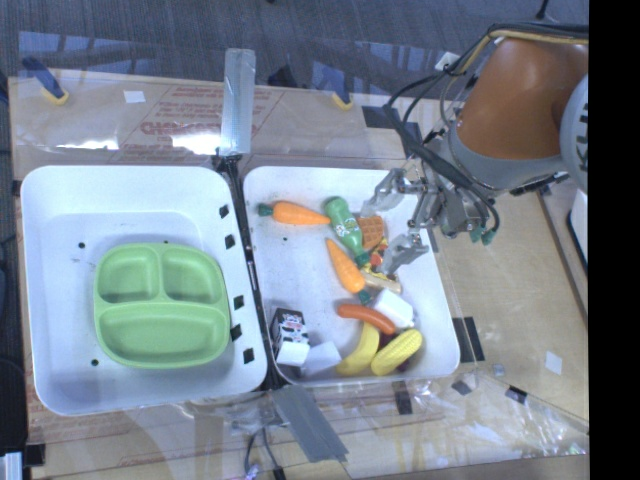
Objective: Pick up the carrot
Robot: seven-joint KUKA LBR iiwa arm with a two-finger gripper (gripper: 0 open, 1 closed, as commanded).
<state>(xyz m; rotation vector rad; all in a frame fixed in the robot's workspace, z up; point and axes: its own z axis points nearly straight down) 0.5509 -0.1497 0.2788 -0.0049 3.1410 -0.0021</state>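
The left bin (40, 268) holds a green divided plate (160, 303), lying flat toward its middle and a little nearer the front edge. In the right bin (262, 183), going from its left wall, a small black-and-white carton (289, 326) sits by the front-left corner with a white block (292, 353) touching it. Near the back edge lies a carrot (295, 213), orange with a green stub at its left end, flat on the floor and on its own. A second carrot (345, 266) lies slantwise at the bin's middle, its lower end close against the clutter (there are two, and the task does not say which). Just beside it are a green bottle (344, 224), a waffle-like piece (372, 232), a red sausage (366, 317), a banana (359, 352) and a corn cob (396, 352), the last two along the front edge.

The gripper (400, 218) hangs over the bin's right side, its two fingers spread with nothing between them, the lower fingertip near the crowded middle.

Either carrot looks like a light, rigid plastic toy with a smooth, tapered skin, so I would expect it to slip toward the thin end if pinched there. The thicker half, taken across its width, seems the safer hold, and the back carrot offers room for both fingers.
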